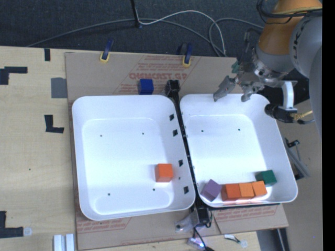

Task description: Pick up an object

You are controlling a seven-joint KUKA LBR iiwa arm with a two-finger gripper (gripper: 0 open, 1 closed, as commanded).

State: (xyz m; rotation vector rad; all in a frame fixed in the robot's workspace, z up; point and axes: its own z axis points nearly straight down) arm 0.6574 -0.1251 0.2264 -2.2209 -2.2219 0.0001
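Nothing had been picked up yet, so the whole grasp was left to do. The jaws (230, 94) hung spread wide and bare over the far rim of the right bin (277, 140), at about twelve o'clock of it. The nearest candidates lay well apart from them, along that bin's near edge toward five o'clock: a purple block (211, 190), a row of orange blocks (244, 191) and a green block (266, 178). One orange cube (164, 172) sat in the left bin (89, 156).
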